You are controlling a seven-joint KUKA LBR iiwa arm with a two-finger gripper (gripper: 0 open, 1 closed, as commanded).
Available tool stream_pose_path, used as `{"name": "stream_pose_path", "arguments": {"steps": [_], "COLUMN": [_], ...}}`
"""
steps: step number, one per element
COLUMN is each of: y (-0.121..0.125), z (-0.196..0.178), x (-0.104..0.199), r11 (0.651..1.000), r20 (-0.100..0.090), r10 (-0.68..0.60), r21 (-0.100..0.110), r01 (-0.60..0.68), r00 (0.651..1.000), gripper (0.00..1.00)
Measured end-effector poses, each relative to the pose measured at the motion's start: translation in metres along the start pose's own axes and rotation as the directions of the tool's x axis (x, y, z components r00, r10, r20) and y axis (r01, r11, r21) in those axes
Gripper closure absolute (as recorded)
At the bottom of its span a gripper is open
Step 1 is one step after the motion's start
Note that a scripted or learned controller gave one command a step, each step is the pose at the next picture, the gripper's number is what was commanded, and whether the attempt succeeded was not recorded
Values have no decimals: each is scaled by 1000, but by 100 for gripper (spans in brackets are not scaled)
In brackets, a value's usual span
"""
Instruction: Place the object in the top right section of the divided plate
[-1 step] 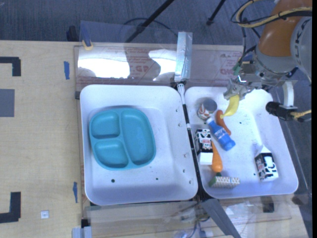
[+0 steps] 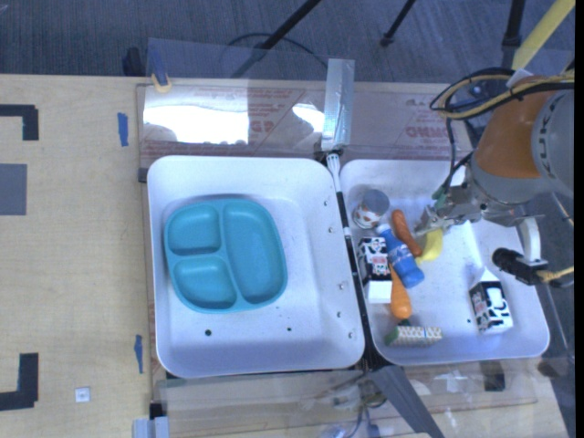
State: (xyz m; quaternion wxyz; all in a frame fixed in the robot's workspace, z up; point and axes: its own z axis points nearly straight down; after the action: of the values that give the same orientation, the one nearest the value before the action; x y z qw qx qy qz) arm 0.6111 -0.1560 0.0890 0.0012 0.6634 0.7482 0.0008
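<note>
Wooden bench (image 2: 64, 272), two white bins. Blue divided plate (image 2: 224, 254) in left bin (image 2: 182, 345). Gripper (image 2: 441, 215) over right bin (image 2: 520, 336), touching yellow object (image 2: 431, 245) beside orange carrot (image 2: 406, 233); grip state unclear.

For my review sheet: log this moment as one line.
arm: over right bin | gripper: above toy pile | plate: left bin, nothing in it | stage: reaching to pick
</note>
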Motion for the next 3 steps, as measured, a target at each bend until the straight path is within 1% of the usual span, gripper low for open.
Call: {"name": "stream_pose_path", "arguments": {"steps": [2, 3], "y": [1, 2], "z": [-20, -4], "x": [-2, 23], "r11": [1000, 986], "r20": [2, 6], "r10": [5, -169], "r21": [-6, -10], "r01": [-5, 169], "r00": [1000, 986], "gripper": [100, 100]}}
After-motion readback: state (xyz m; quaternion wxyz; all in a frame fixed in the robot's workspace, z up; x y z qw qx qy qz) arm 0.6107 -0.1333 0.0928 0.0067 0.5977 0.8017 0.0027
